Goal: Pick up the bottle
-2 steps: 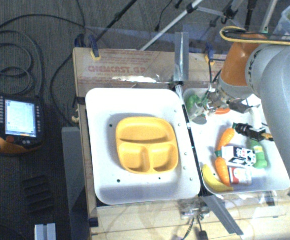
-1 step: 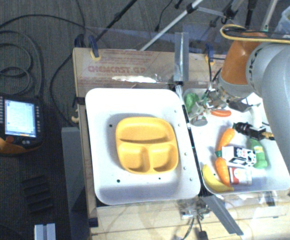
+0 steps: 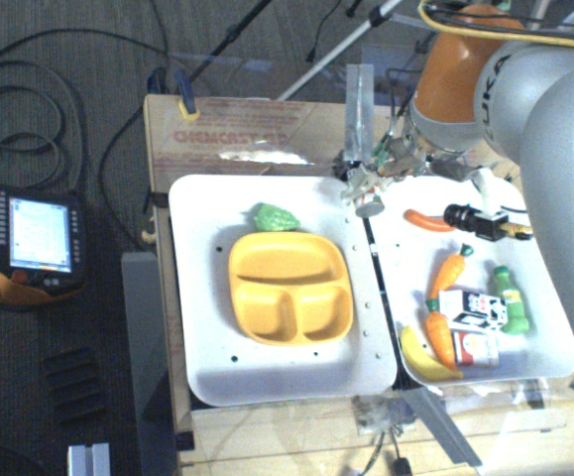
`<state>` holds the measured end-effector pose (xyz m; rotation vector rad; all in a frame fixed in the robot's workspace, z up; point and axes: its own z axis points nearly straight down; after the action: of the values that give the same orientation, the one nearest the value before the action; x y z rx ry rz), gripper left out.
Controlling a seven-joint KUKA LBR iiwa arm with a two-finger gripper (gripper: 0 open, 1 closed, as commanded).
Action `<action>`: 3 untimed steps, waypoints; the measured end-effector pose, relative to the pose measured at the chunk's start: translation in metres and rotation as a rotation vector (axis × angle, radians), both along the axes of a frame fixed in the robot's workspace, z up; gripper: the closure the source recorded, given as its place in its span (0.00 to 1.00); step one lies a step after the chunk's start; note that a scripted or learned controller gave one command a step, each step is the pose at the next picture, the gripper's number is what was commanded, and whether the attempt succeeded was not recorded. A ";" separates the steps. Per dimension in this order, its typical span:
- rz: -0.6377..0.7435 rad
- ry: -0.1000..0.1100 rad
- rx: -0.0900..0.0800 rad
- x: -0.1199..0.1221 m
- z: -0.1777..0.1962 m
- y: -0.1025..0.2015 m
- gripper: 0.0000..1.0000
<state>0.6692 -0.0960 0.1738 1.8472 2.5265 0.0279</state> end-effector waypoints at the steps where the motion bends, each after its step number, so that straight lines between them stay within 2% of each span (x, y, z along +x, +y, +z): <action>1: 0.385 0.019 -0.011 -0.054 0.045 0.012 1.00; 2: 0.385 0.018 -0.010 -0.054 0.045 0.012 0.00; 3: 0.574 0.017 -0.014 -0.105 0.063 -0.058 0.00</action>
<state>0.5638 -0.1536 0.2372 1.0597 2.9563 -0.0011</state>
